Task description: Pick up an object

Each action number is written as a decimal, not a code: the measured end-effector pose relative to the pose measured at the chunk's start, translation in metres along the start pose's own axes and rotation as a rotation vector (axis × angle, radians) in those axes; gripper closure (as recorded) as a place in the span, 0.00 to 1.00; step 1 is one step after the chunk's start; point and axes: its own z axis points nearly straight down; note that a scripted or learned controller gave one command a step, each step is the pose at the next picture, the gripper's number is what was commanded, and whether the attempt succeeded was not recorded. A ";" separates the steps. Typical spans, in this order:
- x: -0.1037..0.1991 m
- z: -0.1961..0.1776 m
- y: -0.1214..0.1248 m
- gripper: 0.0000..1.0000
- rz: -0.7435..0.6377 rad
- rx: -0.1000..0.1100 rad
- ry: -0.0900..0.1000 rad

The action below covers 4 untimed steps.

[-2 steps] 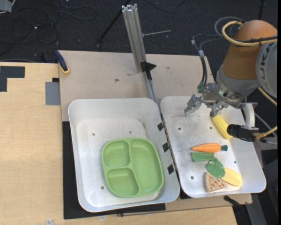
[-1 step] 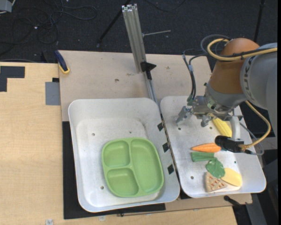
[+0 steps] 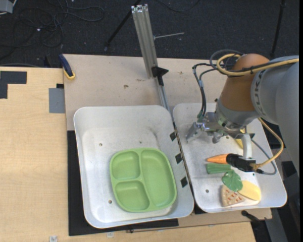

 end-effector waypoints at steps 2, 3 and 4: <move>0.000 0.017 0.003 1.00 0.003 -0.012 0.002; 0.005 -0.042 0.010 1.00 -0.002 -0.010 -0.001; 0.009 -0.101 0.017 1.00 -0.002 -0.010 -0.001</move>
